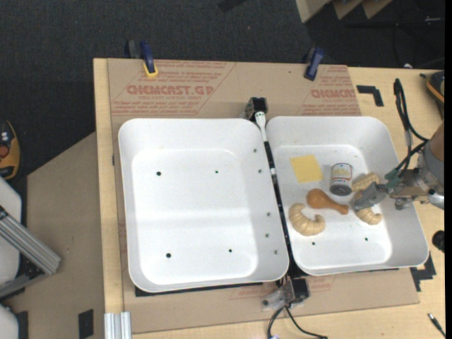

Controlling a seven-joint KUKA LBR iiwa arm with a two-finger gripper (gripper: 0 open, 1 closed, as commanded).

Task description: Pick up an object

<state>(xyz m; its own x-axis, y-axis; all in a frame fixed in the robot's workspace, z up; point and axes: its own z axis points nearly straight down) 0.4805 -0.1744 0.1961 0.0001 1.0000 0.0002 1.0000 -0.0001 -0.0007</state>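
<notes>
The pale pastry point(366, 183) lies near the right bin's point(402, 249) right wall, crowded by a small can point(341, 179) and drumstick point(326, 200). The gripper point(370, 196) hangs just over it; whether it is parted or clenched I cannot tell. A descent slightly off could nudge the can or miss.

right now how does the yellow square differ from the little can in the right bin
The yellow square lies flat and thin against the bin floor; the can is a rounded cylinder with height. The square is plain pale yellow; the can is silvery with a label that is too small to read. The square lies farther from the tool than the can. Both rest in the right bin.
</notes>
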